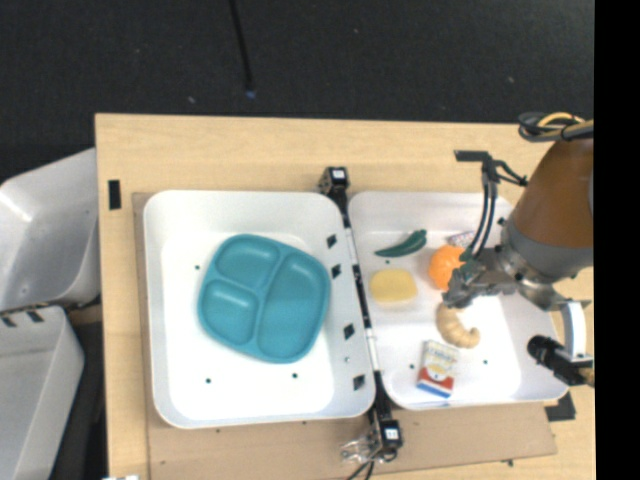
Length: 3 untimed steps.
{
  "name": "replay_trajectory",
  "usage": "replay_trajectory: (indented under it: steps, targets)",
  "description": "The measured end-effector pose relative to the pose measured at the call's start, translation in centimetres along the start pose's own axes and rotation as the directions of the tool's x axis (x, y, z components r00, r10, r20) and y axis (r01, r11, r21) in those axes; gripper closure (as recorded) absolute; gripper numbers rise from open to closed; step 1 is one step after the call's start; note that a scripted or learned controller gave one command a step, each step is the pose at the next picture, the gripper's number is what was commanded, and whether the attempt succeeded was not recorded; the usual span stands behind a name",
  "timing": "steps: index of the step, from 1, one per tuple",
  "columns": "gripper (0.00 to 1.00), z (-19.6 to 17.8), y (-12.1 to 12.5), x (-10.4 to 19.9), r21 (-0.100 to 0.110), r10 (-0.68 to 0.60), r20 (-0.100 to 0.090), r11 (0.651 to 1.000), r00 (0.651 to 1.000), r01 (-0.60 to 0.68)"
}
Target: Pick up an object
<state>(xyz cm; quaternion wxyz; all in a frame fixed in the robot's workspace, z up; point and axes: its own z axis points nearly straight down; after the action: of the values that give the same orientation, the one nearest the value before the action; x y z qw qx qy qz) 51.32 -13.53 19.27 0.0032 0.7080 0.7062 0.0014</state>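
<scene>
The right bin (pixel 400 378) holds a green pepper (pixel 402 243), a pale yellow block (pixel 393 286), an orange fruit (pixel 446 265), a tan croissant (pixel 458 327) and a small red, white and blue carton (pixel 437 370). My gripper (pixel 461 290) hangs low in this bin, just right of the yellow block, between the orange fruit and the croissant. Its dark head covers the lower right edge of the orange fruit and sits right above the croissant. Whether anything is between the fingers is hidden.
The left bin (pixel 170 368) carries a teal divided plate (pixel 265 296). A ridge with black clips (pixel 352 298) separates the two bins. The arm's orange band (pixel 558 193) and black cables (pixel 487 203) rise over the right bin's far right side.
</scene>
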Motion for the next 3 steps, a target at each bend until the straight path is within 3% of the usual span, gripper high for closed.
replay_trajectory:
  steps: [1,3]
  targets:
    - [1.00,-3.3,0.2,-0.2,0.001,-0.005,0.000,1.000,1.000,0.005]
    - [1.00,-5.6,4.4,10.2,0.004,-0.010,-0.004,1.000,1.000,0.011]
